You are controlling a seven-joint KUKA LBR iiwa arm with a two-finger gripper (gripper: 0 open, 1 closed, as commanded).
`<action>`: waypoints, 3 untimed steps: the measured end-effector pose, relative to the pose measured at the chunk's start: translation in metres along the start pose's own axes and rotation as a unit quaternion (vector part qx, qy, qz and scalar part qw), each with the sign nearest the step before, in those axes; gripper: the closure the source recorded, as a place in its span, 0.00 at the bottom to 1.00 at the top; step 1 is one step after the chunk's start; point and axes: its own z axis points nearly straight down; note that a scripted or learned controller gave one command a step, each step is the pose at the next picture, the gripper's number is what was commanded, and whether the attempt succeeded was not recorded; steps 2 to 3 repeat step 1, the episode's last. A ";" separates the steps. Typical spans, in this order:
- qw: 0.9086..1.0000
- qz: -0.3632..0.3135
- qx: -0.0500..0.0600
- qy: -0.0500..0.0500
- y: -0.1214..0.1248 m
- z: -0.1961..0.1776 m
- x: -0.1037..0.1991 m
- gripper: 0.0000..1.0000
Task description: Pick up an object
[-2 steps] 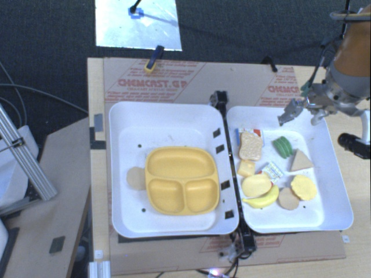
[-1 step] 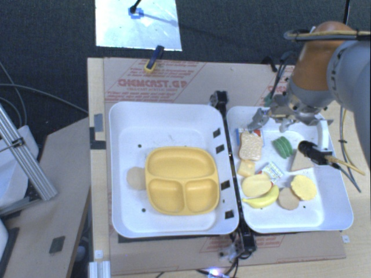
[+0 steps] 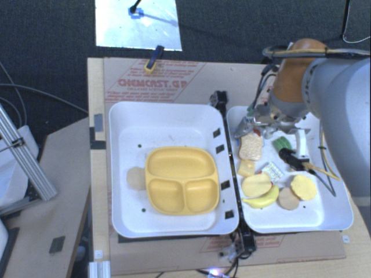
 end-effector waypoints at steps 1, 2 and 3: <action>1.000 0.000 -0.005 0.000 0.002 -0.017 -0.001 1.00; 1.000 0.000 -0.005 0.000 0.002 -0.017 -0.001 1.00; 1.000 0.000 -0.005 0.000 0.002 -0.017 -0.001 1.00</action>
